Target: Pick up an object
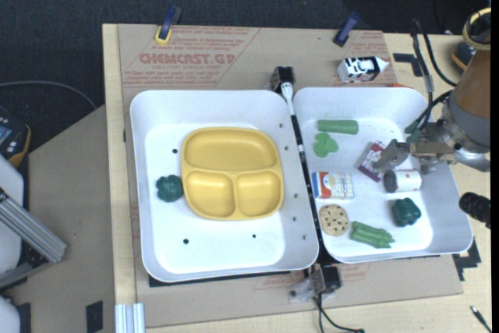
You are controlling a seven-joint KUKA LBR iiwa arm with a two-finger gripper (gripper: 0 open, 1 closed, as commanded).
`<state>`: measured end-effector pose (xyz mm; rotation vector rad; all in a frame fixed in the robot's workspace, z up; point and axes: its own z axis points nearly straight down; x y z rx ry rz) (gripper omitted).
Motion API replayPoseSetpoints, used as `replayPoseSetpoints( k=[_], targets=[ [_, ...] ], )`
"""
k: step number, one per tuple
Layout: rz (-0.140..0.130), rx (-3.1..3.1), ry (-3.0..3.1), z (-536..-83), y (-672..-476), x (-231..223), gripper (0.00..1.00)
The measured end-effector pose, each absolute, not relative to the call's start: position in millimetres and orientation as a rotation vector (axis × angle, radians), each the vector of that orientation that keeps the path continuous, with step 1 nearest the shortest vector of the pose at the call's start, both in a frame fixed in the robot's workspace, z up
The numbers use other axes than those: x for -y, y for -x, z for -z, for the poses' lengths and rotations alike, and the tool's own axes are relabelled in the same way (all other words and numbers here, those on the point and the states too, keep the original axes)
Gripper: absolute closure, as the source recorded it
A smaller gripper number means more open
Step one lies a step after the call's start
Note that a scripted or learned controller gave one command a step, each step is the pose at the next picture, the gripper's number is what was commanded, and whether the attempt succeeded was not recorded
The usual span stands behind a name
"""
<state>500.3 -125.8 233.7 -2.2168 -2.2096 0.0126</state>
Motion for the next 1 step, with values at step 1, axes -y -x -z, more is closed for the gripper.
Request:
replayPoseSetpoints(
  k=[1],
  targets=[
    [0.0,2.221,2.221,-240.3,-502.9,125.5,0.0]
  ],
)
